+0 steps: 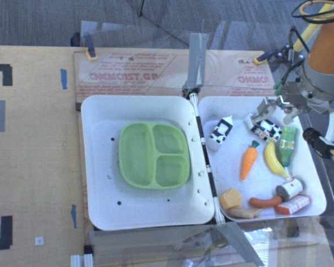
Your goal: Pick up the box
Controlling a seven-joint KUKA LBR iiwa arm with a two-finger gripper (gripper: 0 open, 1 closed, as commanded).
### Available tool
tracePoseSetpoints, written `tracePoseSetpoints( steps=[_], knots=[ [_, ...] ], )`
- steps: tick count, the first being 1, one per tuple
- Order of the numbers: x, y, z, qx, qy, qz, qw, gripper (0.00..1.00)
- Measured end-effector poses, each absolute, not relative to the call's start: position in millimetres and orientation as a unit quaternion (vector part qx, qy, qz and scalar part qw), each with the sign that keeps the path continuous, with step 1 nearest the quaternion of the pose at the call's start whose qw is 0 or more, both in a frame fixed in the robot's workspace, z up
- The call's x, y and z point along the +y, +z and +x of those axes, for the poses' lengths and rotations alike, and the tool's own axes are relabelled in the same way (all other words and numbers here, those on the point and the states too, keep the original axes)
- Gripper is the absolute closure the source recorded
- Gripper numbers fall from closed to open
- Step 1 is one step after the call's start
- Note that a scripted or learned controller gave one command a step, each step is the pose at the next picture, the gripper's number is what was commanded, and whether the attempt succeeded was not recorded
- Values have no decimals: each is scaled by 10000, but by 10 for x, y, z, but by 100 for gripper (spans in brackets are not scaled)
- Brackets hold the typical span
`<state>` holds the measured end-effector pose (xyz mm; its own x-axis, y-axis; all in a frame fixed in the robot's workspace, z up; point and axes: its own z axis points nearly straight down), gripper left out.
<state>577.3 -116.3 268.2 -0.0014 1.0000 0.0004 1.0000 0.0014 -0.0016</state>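
Note:
A small black-and-white cow-patterned box [266,130] lies in the upper right part of the right bin [234,107]. My gripper [274,113] hovers just above and behind it, open, with nothing between its fingers. A second cow-patterned carton [220,132] stands near the bin's left wall. A red-and-white box [294,205] lies at the front right corner.
The right bin also holds a carrot [248,160], a banana [274,159], a green packet [287,143], a sausage [264,201], a can [289,188] and bread pieces [232,199]. A green divided plate [154,155] sits in the left bin [100,166].

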Motion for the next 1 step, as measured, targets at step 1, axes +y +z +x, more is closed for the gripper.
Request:
tracePoseSetpoints(
  steps=[1],
  knots=[
    [-1859, 3596, 4888, -7085, 2, -7057, -8, 0]
  ],
)
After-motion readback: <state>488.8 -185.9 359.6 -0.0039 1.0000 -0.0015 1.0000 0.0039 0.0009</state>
